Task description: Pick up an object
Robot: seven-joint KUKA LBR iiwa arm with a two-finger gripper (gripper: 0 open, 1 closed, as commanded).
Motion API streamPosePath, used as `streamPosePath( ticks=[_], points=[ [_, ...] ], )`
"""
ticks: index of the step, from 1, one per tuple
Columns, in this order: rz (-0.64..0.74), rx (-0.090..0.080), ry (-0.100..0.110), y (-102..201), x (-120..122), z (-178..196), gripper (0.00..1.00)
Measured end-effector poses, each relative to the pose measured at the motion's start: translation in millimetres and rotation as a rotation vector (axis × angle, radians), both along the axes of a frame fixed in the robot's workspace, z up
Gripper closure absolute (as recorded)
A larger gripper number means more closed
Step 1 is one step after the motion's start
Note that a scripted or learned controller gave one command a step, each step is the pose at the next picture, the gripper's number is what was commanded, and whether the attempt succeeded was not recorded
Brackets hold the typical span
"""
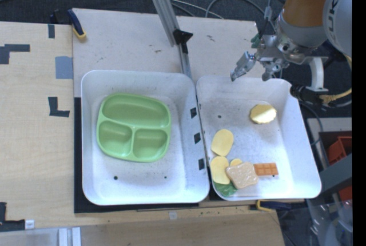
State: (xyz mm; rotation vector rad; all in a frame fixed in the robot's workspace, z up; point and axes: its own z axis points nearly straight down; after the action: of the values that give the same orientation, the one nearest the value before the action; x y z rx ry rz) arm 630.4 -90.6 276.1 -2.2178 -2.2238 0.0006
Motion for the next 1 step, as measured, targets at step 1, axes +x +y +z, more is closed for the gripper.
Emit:
streamPosePath(
  ticks=[1],
  points=[
    [0.001, 0.0, 0.0, 0.0, 0.0, 0.0, 0.0]
  ],
)
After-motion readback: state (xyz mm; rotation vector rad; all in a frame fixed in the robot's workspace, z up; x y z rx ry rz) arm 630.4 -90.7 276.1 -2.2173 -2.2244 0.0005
